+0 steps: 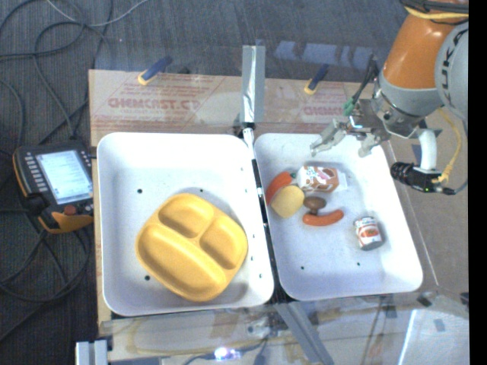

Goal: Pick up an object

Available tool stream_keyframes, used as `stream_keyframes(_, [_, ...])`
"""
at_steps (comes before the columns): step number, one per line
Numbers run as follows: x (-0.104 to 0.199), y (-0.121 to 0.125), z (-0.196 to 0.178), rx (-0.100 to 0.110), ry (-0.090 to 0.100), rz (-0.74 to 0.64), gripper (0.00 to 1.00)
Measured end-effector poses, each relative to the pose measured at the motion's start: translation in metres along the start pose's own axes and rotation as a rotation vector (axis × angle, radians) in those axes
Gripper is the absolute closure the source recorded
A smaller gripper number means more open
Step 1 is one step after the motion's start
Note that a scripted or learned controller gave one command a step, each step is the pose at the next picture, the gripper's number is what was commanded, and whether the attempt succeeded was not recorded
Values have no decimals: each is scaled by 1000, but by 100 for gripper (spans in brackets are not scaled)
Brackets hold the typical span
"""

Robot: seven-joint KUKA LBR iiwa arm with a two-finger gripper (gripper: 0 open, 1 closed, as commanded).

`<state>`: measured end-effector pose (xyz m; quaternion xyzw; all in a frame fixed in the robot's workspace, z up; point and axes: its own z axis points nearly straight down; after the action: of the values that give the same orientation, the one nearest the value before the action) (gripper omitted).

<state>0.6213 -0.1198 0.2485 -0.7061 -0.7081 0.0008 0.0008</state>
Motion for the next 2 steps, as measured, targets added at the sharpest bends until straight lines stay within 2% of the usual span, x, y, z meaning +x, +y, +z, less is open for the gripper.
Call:
stream_keyframes(1, [-32, -6, 137, 2, 0, -71, 0])
stream_keyframes(2, [-25, 29, 158, 12, -3, -208, 0])
